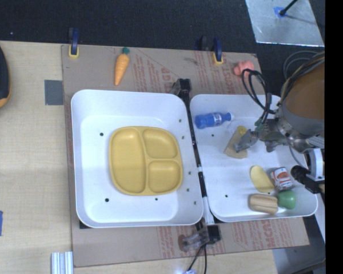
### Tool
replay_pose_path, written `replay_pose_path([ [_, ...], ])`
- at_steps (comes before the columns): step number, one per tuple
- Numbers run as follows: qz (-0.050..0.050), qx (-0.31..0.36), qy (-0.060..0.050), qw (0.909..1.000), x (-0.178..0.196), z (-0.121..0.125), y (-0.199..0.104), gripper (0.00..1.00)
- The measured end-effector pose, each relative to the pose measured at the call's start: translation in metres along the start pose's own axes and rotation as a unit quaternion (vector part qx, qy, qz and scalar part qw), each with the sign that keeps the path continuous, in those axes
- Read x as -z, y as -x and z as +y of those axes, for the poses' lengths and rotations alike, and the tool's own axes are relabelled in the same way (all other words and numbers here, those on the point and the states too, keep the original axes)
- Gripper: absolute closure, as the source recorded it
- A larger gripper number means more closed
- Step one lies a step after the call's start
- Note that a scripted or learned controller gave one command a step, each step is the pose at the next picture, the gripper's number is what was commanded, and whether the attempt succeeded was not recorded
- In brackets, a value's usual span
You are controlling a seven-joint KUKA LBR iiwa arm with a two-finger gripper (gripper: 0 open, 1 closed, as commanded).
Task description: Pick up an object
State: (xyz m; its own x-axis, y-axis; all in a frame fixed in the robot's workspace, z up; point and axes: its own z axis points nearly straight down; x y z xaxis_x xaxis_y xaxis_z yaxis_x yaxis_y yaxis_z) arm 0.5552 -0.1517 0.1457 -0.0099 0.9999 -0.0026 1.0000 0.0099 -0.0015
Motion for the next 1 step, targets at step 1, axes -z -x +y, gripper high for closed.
replay_pose_path([
  [1,0.002,-0.004,-0.004,1.0000,-0.0575,-0.0434,0.0287,0.00],
])
